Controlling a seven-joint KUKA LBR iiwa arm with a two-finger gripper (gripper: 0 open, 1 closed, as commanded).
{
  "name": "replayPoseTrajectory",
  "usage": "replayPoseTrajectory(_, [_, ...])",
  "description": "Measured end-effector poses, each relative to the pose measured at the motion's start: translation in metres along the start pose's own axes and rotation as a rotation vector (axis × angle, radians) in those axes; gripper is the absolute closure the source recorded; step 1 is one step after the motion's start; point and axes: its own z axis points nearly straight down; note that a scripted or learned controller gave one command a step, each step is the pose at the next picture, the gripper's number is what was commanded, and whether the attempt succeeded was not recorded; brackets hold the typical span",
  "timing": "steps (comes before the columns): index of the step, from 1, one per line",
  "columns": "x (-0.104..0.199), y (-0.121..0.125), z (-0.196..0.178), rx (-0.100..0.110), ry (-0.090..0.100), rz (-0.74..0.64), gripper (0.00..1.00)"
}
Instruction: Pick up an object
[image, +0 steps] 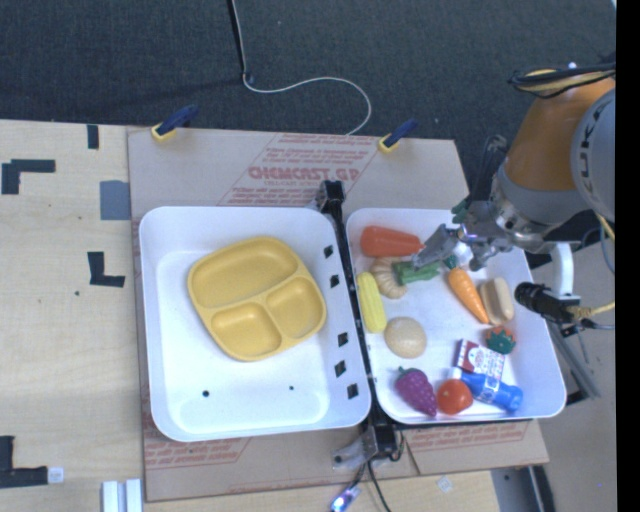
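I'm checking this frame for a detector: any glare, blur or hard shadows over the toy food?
Camera view: lighting even and soft, with faint shadows under the yellow plate and the toys; no strong glare on the right bin; the carrot and corn look slightly soft; the gripper reads blurrier and dark.

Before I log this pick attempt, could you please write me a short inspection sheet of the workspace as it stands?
Surface: brown board on a bench, bearing two white bins side by side, left bin and right bin.
Job's things: in the right bin, orange pepper, corn, carrot, hot dog, potato, purple grapes, tomato, blue bottle, small carton.
Clutter: yellow divided plate in the left bin.
Grippers: claw low over the right bin's upper part, near a green item; no grasp visible.
Cables: white cable looping on the dark floor.
Surroundings: two clamps on the board's far edge.
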Motion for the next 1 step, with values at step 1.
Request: replayPoseTrajectory(1, [0.0406,-0.0675,0.0278,0.003,-0.001,0.006,0.00])
